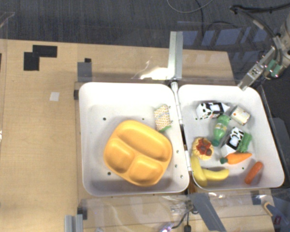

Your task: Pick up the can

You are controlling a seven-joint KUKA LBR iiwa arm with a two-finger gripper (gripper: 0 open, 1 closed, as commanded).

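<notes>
1. Banana (208, 173) lies at the near left of the right bin (275, 170), with a red sausage-shaped toy (253, 172) at the near right.
2. Carrot (238, 158) rests just beyond them, beside a round pizza-like toy (203, 147).
3. Yellow divided plate (137, 152) sits tilted in the left bin (92, 129), a patterned packet (162, 117) at its far right edge.
4. Green can (220, 129) lies in the middle of the right bin, between a black-and-white carton (238, 139) and a cow-patterned toy (209, 110).
5. Gripper (245, 82) hangs over the right bin's far right corner, well apart from the can; I cannot tell how it is set.
</notes>
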